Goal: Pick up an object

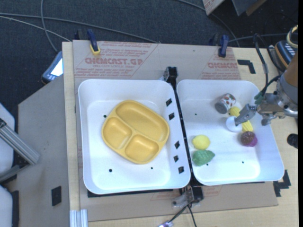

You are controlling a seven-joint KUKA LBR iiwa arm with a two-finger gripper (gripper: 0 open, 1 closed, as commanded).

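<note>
- Step in hand, as I read it: approach. The gripper (pixel 253 115) is low over the right bin (pixel 208 171), near its right wall, and nothing is lifted yet.
- Fingers look spread apart. One dark finger (pixel 247 111) angles down-left toward the cluster of small things; the other sits to the right, over the bin edge.
- Nothing sits between the fingers as far as I can see. The gripper is not holding anything.
- Candidates in the right bin: a grey and spotted can-like toy (pixel 225 103) upper middle, a small yellow piece (pixel 234 111) just beside it, a corn-like yellow piece (pixel 247 126) under the left fingertip, a white round thing (pixel 232 124) touching it, and a dark purple ball (pixel 248 138) just below.
- Two more sit well apart from the gripper: a yellow lemon (pixel 201 142) and a green leafy toy (pixel 203 157), both near the divider.
- The corn-like piece is the closest target; the left finger seems to touch or nearly touch it, but I can't tell for sure.
- The next move calls for centring the open fingers over one item, then going down and closing. The cluster is tight, so there is a risk of nudging neighbours or pinching two at once.
- The left bin (pixel 94 174) holds a yellow divided plate (pixel 136 131); it isn't involved.
</note>
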